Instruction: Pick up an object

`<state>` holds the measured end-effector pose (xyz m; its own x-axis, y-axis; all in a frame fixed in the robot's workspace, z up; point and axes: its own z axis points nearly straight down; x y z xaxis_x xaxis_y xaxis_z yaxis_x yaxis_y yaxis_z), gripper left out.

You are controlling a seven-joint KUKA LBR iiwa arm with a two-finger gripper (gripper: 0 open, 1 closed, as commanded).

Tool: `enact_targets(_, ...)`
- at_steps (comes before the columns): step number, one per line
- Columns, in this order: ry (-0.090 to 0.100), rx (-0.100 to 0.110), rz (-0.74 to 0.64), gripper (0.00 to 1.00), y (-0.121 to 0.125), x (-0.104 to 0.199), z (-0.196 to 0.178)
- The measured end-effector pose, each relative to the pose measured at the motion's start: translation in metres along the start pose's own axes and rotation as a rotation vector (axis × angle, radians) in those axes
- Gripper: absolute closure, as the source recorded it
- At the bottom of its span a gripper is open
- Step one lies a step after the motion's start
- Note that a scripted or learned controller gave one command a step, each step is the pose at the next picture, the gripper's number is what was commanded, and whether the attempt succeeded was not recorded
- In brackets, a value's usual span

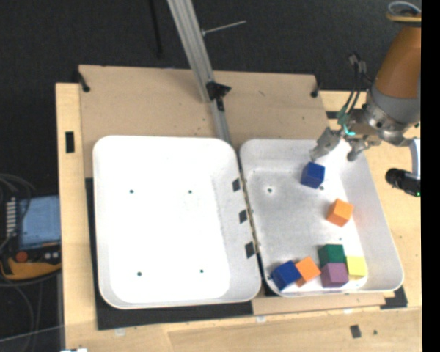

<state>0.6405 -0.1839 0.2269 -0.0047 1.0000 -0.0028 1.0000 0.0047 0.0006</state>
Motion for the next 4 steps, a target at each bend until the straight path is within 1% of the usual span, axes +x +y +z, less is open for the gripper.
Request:
enact_targets(1, 0.0, 0.005, 0.006, 0.0, -0.006, -0.009, 0.058)
enact_targets(2, 0.001, 0.004, 0.005, 0.0, -0.01, -0.002, 0.104)
enact_targets(3, -0.001, -0.001, 0.006, 0.0, -0.01, -0.004, 0.129)
enact_targets(4, -0.005, -0.002, 0.011, 1.0, -0.01, -0.008, 0.117)
